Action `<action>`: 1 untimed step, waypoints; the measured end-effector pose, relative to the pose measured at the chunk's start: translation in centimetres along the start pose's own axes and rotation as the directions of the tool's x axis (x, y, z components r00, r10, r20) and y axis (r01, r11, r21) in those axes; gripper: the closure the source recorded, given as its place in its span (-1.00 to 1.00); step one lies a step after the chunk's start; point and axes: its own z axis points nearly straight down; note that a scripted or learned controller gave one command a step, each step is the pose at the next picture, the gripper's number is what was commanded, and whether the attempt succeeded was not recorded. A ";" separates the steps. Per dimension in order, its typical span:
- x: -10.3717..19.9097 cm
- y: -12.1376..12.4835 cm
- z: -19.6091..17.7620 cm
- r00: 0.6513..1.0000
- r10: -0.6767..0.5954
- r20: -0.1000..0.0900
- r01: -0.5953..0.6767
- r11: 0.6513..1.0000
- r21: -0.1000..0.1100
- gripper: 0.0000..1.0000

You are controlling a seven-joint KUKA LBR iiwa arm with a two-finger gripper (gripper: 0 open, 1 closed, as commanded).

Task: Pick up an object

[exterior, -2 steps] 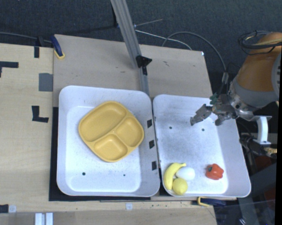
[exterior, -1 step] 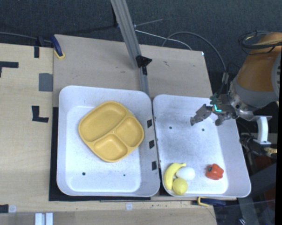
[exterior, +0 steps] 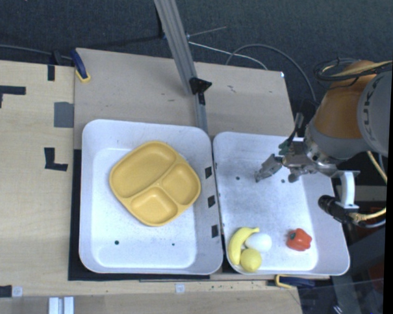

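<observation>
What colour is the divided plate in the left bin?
Yellow; the divided plate shows clearly in the camera view.

Yellow 3-compartment tray (exterior: 155,182) laid in left white bin (exterior: 92,246), grey pole (exterior: 178,45) slanted over bench (exterior: 26,178), blue clamp (exterior: 80,65) at bench edge.

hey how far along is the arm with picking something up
Nothing looks picked yet. The gripper hangs over the upper part of the right bin with nothing visible between its fingers. The banana, white egg, lemon and red pepper lie along the near edge, left to grasp.

Divided plate (exterior: 155,182) in left bin (exterior: 88,246); fruit cluster (exterior: 250,246) in right bin's (exterior: 266,200) near corner.
</observation>
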 end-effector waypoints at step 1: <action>-0.1 0.7 6.0 1.000 0.000 0.000 0.000 1.000 0.002 -1.00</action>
